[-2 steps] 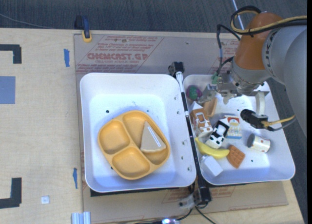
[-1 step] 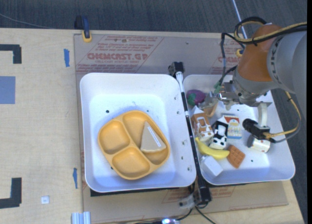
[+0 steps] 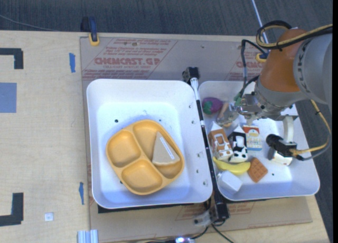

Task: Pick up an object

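From the overhead camera, I am seeing the hand (image 3: 244, 111) hovering low in the right shallow white bin (image 3: 303, 184), above the small black-and-white cow toy (image 3: 239, 149) beside a yellow banana (image 3: 235, 166); its grip I cannot tell.

The arm (image 3: 301, 73) runs off the right edge, and its wrist hides the gripper (image 3: 244, 111) and part of the right bin's (image 3: 296, 184) far wall. Print on the small cartons (image 3: 254, 137) is too small to read.
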`<state>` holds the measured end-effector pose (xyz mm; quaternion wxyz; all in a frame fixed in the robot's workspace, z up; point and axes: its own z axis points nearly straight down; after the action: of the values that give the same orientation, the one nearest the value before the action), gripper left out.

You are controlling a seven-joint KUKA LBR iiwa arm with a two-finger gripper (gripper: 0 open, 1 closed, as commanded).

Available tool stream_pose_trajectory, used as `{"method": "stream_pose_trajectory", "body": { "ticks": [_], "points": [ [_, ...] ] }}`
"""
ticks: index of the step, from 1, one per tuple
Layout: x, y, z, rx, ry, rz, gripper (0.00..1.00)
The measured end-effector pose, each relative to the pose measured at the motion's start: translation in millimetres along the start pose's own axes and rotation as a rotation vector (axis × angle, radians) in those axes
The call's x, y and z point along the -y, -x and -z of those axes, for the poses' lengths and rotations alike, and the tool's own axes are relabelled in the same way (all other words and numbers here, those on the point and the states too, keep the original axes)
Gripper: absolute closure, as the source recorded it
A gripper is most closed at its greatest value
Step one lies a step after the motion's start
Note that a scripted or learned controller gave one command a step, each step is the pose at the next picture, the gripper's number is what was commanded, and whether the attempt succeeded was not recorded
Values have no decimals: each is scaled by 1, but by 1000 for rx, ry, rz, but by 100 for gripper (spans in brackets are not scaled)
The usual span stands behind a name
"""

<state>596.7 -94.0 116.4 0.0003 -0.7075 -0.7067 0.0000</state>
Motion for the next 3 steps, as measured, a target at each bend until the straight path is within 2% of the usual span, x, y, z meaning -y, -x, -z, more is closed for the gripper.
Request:
{"method": "stream_pose_trajectory", "body": {
  "ticks": [1,3],
  "points": [
    [9,0,-10,3,16,2,0],
    [14,2,-12,5,32,5,0]
  ]
}}
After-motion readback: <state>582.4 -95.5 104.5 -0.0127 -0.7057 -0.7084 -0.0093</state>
